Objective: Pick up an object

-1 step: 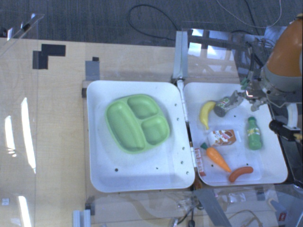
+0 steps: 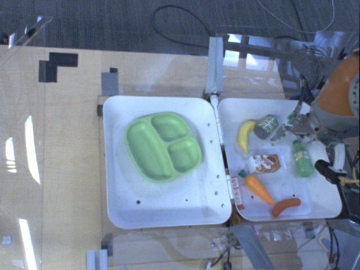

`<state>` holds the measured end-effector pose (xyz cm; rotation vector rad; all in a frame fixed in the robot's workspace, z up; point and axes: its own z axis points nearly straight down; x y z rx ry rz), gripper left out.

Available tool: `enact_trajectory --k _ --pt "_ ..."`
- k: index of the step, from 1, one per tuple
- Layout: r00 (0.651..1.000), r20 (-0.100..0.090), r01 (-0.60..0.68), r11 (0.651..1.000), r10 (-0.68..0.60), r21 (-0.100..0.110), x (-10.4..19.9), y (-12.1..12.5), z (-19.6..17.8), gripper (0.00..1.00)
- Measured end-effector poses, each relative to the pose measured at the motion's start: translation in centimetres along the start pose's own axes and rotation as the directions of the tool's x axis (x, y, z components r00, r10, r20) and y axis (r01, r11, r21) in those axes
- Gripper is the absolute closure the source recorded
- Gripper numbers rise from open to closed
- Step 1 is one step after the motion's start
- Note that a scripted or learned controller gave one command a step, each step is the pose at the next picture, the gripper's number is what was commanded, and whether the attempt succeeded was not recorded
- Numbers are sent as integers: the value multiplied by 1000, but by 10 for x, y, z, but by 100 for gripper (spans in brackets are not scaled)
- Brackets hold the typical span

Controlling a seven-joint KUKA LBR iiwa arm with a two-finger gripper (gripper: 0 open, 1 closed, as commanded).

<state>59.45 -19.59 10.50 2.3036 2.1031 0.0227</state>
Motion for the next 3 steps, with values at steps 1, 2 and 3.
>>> enact_trajectory --k 1,2,3 --pt "996 -5 86 996 -86 16 -3 -12 16 0" --pt "996 -5 88 996 -88 6 -2 -8 3 100" --pt "997 -5 74 997 -74 17 56 -2 -89 100"
